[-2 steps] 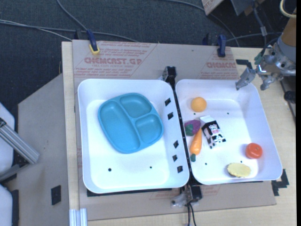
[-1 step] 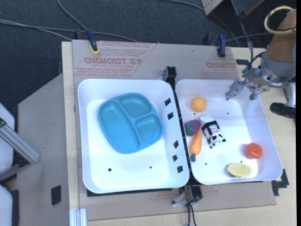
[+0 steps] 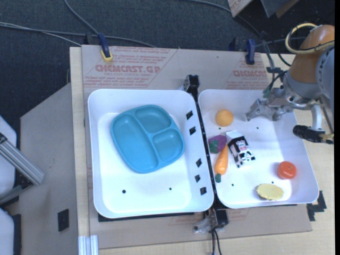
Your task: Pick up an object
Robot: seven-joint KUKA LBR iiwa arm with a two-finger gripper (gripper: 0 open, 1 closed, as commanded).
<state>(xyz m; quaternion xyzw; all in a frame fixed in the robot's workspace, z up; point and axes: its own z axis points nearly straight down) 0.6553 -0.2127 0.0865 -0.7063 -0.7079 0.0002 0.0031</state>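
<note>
Bench w/ brown board, blue clamps at back edge, dark carpet and cables beyond. Left bin holds blue divided plate. Right bin: orange ball, carrot, cow toy, tomato, yellow chip. Gripper over bin's back part, fingers spread, nothing between.

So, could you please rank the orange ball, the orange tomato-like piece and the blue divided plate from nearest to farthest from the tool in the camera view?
From the tool, at the right bin's far side:
1. Orange ball, just to its left.
2. Orange tomato-like piece, near the right bin's right edge.
3. Blue divided plate, in the left bin.
</note>
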